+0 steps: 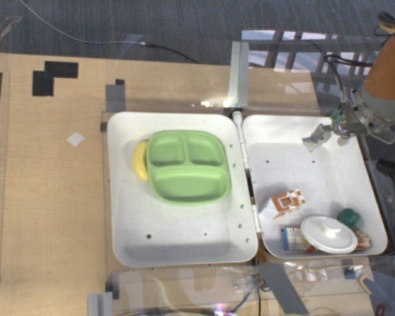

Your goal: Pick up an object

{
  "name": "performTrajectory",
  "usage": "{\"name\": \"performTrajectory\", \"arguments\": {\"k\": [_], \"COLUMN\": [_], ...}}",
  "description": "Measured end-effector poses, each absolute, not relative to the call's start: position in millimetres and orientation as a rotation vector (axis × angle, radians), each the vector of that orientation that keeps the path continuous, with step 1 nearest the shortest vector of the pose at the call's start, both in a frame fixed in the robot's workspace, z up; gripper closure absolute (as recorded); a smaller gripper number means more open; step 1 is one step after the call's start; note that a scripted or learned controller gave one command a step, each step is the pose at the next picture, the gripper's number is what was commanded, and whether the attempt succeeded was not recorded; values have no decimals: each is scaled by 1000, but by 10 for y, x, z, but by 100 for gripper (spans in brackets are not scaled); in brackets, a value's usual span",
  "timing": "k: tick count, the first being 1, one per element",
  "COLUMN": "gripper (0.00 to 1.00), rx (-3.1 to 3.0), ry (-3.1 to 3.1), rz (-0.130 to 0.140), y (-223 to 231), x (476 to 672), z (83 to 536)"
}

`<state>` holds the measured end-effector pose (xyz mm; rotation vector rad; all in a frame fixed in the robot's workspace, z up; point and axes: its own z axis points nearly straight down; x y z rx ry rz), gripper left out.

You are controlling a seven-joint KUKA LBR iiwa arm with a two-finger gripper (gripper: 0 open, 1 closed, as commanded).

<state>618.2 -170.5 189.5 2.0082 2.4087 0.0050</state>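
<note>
In the right bin (365,176), orange toy (288,202) well apart from gripper (314,139).

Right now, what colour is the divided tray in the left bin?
Green; the divided tray shows clearly in the camera view.

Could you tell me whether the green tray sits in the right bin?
No, the green tray lies in the left bin.

Bright, even overhead light; glare at bins' (184,255) top junction; slightly soft, perhaps.
</note>
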Motion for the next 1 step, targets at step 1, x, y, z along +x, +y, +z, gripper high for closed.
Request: {"name": "performTrajectory", "arguments": {"k": [1], "gripper": [0], "rx": [2008], "ry": [2409], "rz": [5], "y": [-1705], "x": [6182], "z": [1895]}}
